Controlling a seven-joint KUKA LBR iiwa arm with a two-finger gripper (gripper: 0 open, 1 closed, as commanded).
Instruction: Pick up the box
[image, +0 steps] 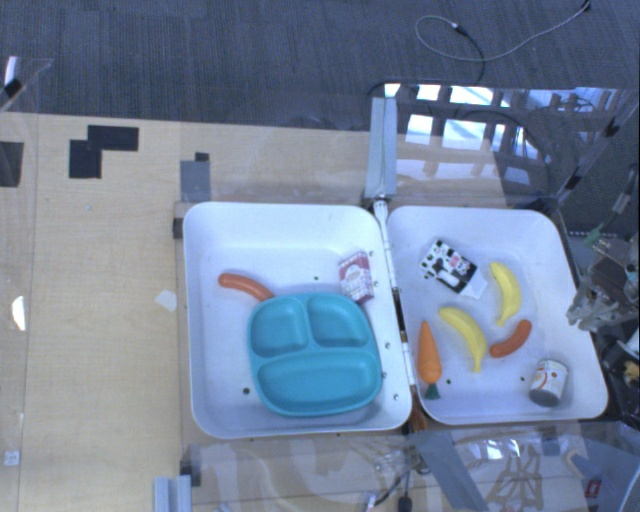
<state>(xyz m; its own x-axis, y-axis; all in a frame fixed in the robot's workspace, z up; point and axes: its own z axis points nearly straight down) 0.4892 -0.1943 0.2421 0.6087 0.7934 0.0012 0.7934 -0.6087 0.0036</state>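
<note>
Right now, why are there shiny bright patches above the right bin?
In the camera view, that's glare: light bouncing off clear panels beside the right bin. The box, bananas and blue tray stay sharp, casting only soft shadows.

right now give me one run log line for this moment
target: black-and-white patterned box, right white bin | near: yellow banana | gripper: at bin's right edge, apart from box | grasp: not yet

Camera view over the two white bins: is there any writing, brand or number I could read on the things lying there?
No text can be read.
Small red and white packet in the left bin: has print, too blurred to read.
Black and white box in the right bin: patterned, no legible words.
Small can in the right bin: markings too small to read.
</note>
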